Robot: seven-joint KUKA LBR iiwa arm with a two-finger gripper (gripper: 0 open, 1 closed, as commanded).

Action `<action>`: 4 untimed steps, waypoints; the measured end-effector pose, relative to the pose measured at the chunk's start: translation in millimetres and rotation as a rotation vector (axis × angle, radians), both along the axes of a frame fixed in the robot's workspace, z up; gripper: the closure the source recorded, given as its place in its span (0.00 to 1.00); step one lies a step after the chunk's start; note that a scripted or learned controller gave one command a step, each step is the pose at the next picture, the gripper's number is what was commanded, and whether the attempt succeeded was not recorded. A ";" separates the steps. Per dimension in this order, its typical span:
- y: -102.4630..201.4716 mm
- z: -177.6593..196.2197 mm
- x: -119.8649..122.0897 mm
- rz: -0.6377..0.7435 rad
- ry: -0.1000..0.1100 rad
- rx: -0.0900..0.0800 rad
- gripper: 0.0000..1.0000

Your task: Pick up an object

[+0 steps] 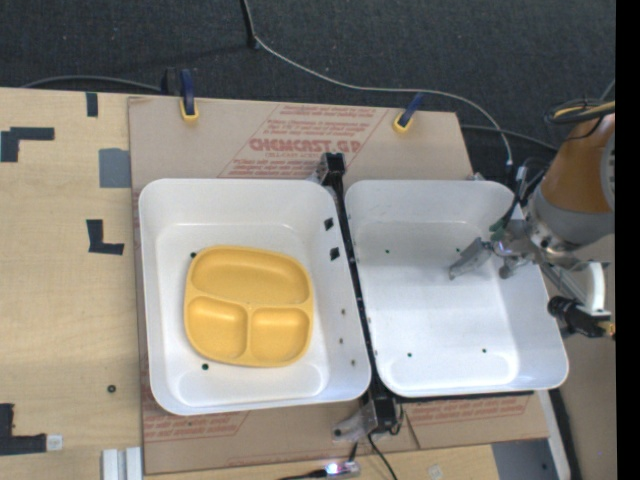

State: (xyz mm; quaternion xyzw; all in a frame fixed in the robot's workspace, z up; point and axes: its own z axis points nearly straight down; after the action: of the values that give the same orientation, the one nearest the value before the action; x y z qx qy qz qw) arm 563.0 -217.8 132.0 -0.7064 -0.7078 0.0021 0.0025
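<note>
Yellow divided plate (249, 304) sits flat in the left bin (160, 268), well left of the hand, three compartments up. Right bin (420, 368) is beside it, black clips between them. Hand (478, 258) hangs over the right bin's far-right part, fingers spread, holding nothing. Cardboard-covered tabletop (60, 268) under both.

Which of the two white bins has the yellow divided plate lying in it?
The left bin, the one farther from the arm. The yellow plate lies on its floor, while the gripper is over the right bin.
</note>
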 end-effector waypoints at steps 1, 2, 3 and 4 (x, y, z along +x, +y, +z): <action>0.3 -48.7 0.2 0.000 -0.006 -0.003 0.00; -1.0 -34.8 2.2 0.000 -0.013 -0.008 1.00; 3.6 7.9 1.6 0.000 -0.008 -0.001 1.00; 11.6 56.2 8.8 0.001 -0.009 -0.001 1.00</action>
State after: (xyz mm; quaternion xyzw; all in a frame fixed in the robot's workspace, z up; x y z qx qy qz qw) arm 571.8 -206.2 188.2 -0.7061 -0.7081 -0.0007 -0.0012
